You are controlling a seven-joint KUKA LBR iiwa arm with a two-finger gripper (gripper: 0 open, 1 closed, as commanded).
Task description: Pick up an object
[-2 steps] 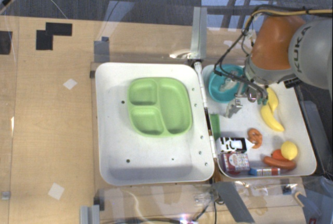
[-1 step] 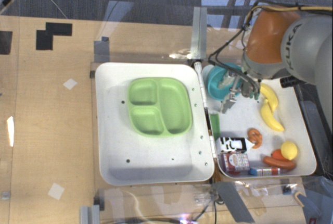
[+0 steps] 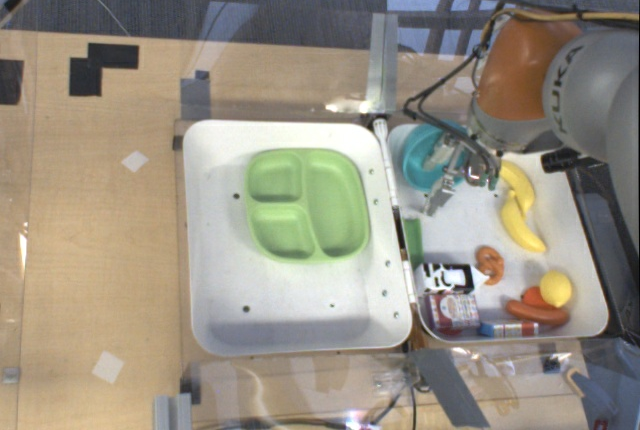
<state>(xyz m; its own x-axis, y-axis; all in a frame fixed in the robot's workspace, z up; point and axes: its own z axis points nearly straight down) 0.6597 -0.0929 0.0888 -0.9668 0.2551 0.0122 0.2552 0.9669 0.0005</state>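
My gripper (image 3: pixel 452 180) hangs over the back left part of the right bin (image 3: pixel 590 263), below the orange wrist band. It is just over the near right edge of a teal bowl (image 3: pixel 418 158), which it partly hides. Nothing shows held in it. A yellow banana (image 3: pixel 520 208) lies just right of the gripper. Nearer the front lie an orange curled piece (image 3: pixel 489 263), a yellow lemon (image 3: pixel 556 288), a red sausage (image 3: pixel 535 311), a dark red can (image 3: pixel 455 311) and a black and white box (image 3: pixel 447 275).
The left bin (image 3: pixel 215 248) holds a green divided plate (image 3: pixel 305 203). A narrow green piece (image 3: pixel 413 240) lies along the right bin's left wall. The arm's grey body covers the right bin's back right corner.
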